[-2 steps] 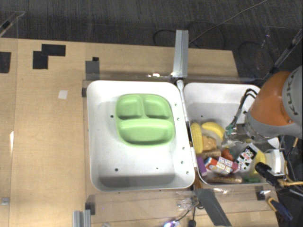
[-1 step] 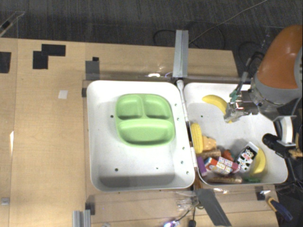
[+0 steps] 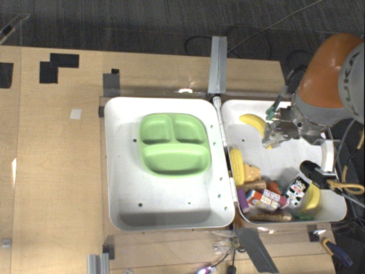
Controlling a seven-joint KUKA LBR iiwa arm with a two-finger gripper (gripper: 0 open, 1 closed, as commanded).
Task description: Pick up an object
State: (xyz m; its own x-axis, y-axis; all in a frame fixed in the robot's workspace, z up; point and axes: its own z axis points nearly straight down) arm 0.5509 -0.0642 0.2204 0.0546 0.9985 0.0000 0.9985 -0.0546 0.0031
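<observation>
camera view: green tray (image 3: 173, 142) in left bin (image 3: 122, 210); banana (image 3: 253, 121) in right bin (image 3: 333, 210).

Both bins are white: the left bin (image 3: 122, 170) carries a light green sectioned tray (image 3: 174, 143), and the right bin (image 3: 296, 153) holds a yellow banana (image 3: 252, 122), a yellow corn cob (image 3: 236, 165), a red-and-white carton (image 3: 270, 198), a purple piece (image 3: 242, 200) and a black-and-white patterned box (image 3: 295, 190). The bench (image 3: 51, 153) is pale wood with black patches. The arm (image 3: 331, 81) is grey with an orange band.
</observation>
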